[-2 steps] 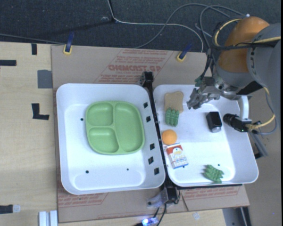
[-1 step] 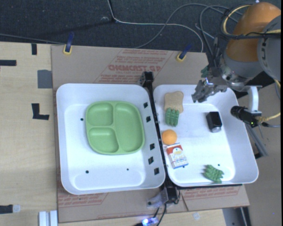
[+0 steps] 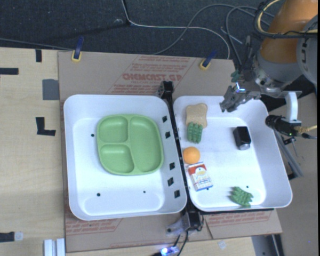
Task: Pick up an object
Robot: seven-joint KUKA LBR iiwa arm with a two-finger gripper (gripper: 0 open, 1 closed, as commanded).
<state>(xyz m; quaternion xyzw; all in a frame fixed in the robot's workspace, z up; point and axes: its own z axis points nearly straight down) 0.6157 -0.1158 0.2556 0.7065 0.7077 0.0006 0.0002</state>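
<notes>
1. Object candidates, right bin: tan block touching green block, orange ball, red-and-white carton, black box, green leafy piece.
2. Tool: mine, above the bin's far rim; released or clenched, cannot tell.
3. Risk: crowded left column; I may nudge neighbours.
4. Risk: ball may roll away.
</notes>
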